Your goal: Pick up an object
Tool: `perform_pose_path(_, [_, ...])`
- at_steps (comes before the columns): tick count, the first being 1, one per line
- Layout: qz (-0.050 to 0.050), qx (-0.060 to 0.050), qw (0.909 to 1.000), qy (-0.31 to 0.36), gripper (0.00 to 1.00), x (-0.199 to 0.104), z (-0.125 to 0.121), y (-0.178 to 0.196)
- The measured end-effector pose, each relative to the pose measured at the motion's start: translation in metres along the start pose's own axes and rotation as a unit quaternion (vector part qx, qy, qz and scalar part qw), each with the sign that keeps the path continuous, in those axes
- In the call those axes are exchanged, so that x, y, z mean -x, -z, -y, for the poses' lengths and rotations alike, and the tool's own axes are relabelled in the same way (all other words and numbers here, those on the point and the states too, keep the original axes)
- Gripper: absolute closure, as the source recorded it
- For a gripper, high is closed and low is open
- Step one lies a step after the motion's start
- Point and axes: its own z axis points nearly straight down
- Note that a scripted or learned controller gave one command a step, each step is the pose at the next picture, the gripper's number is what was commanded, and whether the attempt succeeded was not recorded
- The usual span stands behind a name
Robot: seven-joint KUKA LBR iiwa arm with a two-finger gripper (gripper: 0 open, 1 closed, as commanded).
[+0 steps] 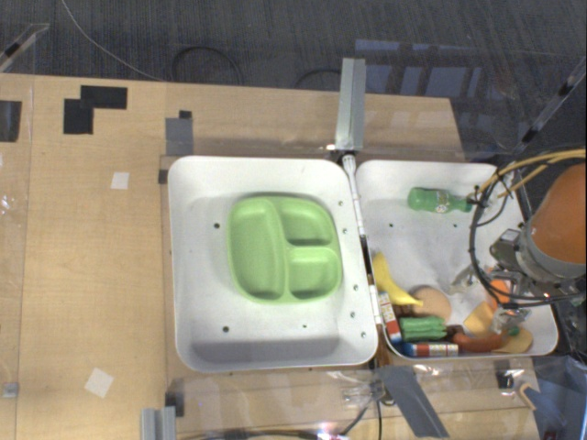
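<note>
The right bin [413, 177] holds the loose objects. A green bottle [438, 200] lies on its side near the far wall. A yellow banana [390, 284] lies along the left wall, with a tan round piece [429, 301] beside it. A green block [422, 326] and a red and white marker [429, 347] sit in the near left corner. An orange-yellow wedge [480, 319] and a dark red piece [477, 342] lie by the near wall. My gripper [501, 290] hangs low over the bin's right side, just above the wedge, under the orange band [561, 216] and its cables.
The left bin [197, 246] bears a green divided plate [282, 247] at its middle. A metal post [350, 108] stands at the far end of the wall between the bins. Cables [495, 191] loop from the arm over the right bin's far right corner.
</note>
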Motion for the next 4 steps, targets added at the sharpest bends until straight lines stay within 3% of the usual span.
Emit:
perform_pose_path(1, [0.003, 0.005, 0.9529, 0.303, 0.00, 0.011, 0.003, 0.000])
perform_pose_path(2, [0.002, 0.007, 0.9515, 0.307, 0.00, 0.021, 0.011, -0.001])
perform_pose_path(3, [0.005, 0.000, 0.9519, 0.306, 1.00, 0.025, 0.015, 0.013])
perform_pose_path(4, [0.000, 0.007, 0.9104, 0.414, 1.00, 0.023, 0.020, 0.030])
